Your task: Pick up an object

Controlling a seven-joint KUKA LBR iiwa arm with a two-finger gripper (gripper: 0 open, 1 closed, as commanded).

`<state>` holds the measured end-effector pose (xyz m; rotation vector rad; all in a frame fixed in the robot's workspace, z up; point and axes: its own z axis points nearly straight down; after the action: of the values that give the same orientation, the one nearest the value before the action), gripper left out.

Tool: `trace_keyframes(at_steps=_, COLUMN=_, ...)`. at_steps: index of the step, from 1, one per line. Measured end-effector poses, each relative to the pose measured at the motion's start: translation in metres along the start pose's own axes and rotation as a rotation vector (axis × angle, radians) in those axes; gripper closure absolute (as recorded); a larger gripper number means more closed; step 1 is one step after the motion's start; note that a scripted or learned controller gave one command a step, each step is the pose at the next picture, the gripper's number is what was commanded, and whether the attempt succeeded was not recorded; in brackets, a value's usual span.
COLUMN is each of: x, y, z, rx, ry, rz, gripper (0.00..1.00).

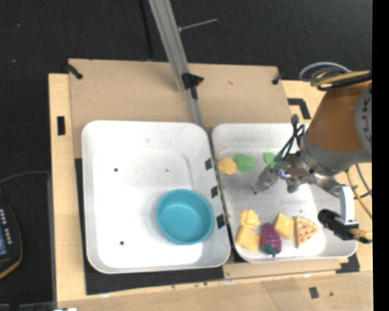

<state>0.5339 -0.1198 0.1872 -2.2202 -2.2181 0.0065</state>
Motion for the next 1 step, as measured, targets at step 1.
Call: trace_keyframes(at_steps=1, x=-0.0045, y=-0.0042, z=0.0595, rx=-0.003, ry=0.001, rz=0.001, gripper=0.00)
